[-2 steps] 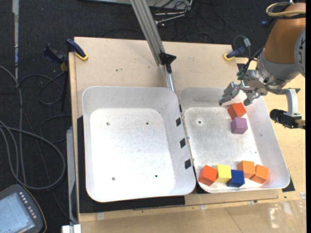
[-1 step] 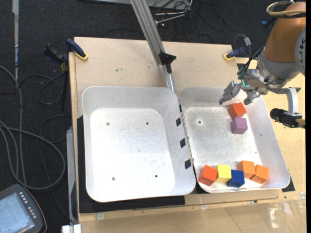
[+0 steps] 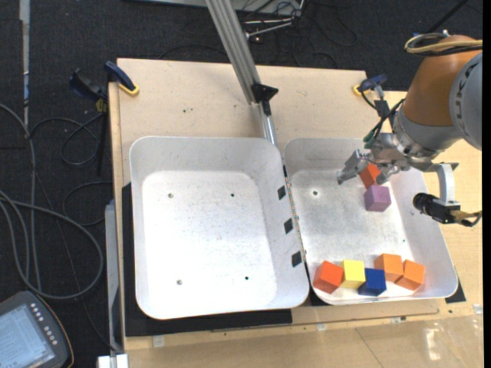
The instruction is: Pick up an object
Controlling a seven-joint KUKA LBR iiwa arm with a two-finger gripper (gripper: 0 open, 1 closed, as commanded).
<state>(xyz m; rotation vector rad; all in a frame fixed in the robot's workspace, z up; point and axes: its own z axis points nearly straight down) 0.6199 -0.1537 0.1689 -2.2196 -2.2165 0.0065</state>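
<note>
Over right white plastic bin (image 3: 430,228): grey two-finger gripper (image 3: 370,173) clamped on small orange block (image 3: 369,175).
Purple cube (image 3: 377,198) just beside at 5 o'clock; five more blocks (image 3: 368,274) along bin's 6 o'clock edge.

Arm (image 3: 449,90) cut off at right edge — tablet (image 3: 27,336) cropped bottom-left.

Arm (image 3: 441,90) reaching in, end effector (image 3: 370,171) lowered
</note>
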